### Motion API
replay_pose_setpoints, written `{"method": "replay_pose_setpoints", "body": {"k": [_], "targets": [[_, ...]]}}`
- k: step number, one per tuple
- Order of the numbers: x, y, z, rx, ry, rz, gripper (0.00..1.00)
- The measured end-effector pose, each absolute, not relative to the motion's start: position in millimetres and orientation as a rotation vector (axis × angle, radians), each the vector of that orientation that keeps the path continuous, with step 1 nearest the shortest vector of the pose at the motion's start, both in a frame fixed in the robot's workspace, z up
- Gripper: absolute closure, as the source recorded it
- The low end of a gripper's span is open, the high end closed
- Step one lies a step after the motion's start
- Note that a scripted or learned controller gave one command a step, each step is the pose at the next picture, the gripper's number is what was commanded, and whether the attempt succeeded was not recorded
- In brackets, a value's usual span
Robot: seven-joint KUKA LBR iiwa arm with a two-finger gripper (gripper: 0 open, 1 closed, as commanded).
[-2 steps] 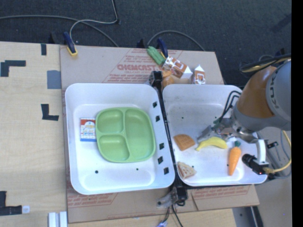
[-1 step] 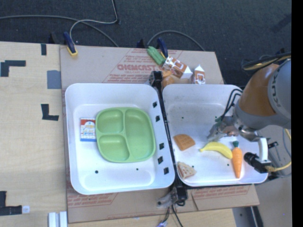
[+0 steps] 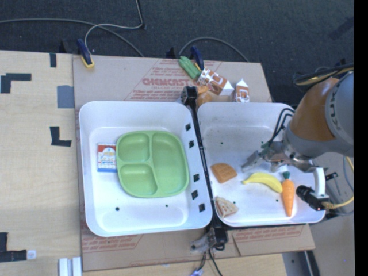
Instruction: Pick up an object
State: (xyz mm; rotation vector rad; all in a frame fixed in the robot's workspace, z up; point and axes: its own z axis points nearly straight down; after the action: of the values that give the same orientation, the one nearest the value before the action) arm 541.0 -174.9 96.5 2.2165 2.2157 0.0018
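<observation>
The bench [image 3: 34, 154] takes up most of what I can see from here, a pale wooden top with a brown cardboard sheet [image 3: 144, 79] laid over its middle, and the two white bins sit side by side on that sheet. The left bin [image 3: 92, 200] holds a green divided plate [image 3: 153, 163] lying flat near its centre, and touching the plate's nine o'clock edge is a small flat card or box [image 3: 106, 157] with red and blue print. The right bin [image 3: 230, 125] has the arm [image 3: 322, 119] reaching into it from three o'clock, grey with its orange band sitting above the bin's right rim. The gripper [image 3: 253, 160] hangs low over the middle of the right bin, its metal fingers [image 3: 248, 163] pointing toward nine o'clock; they look narrow with nothing between them, though from this angle I cannot tell for sure how they stand. Just beside the gripper at five o'clock lies a yellow banana [image 3: 263, 180], and at the banana's three o'clock end an orange carrot [image 3: 288, 196] lies pointing toward six o'clock. At the gripper's eight o'clock sits a tan toast-like piece [image 3: 223, 172], and at six o'clock from that, near the bin's lower rim, a wedge like a sandwich [image 3: 225, 207]. Beyond the bins at twelve o'clock, a few small toy pieces [image 3: 215, 84] rest on the cardboard.
</observation>
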Motion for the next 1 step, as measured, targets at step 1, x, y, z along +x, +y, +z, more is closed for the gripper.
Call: {"method": "replay_pose_setpoints", "body": {"k": [1], "targets": [[500.0, -215.0, 152.7, 2.222, 2.220, -0.002, 0.00]]}}
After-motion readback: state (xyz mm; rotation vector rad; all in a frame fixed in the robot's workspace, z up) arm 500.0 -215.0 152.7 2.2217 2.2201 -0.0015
